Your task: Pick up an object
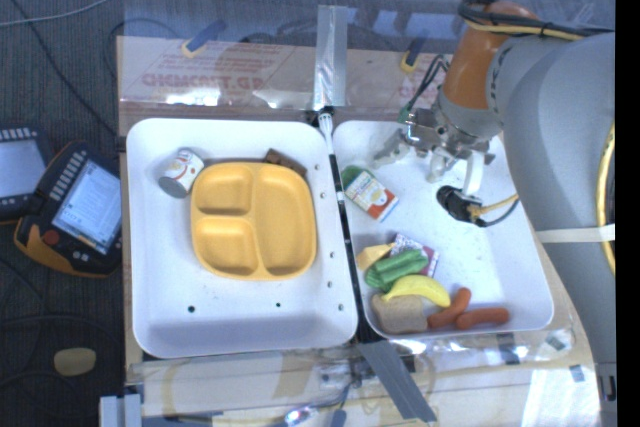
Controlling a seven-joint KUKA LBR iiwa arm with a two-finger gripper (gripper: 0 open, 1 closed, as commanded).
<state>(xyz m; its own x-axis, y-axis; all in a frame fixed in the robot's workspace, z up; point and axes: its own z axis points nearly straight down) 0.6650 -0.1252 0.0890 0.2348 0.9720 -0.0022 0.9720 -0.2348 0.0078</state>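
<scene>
Camera view
Gripper (425, 151): over the right bin (520, 245), fingers spread wide, holding nothing.
Carton (371, 194): lying just left of the gripper.
Banana (420, 289): near front, among toy food.
Left bin (150, 245): has yellow tray (253, 219).

Right bin (520, 245): open floor at ctr; toy food pile (425, 290) blocks 6 o'clock, carton (370, 195) at 9 o'clock.

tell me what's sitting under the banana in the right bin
The banana lies on a brown bread slice, with a green pepper touching its upper edge. How far the bread runs beneath it, and anything else under it, is covered.
</scene>
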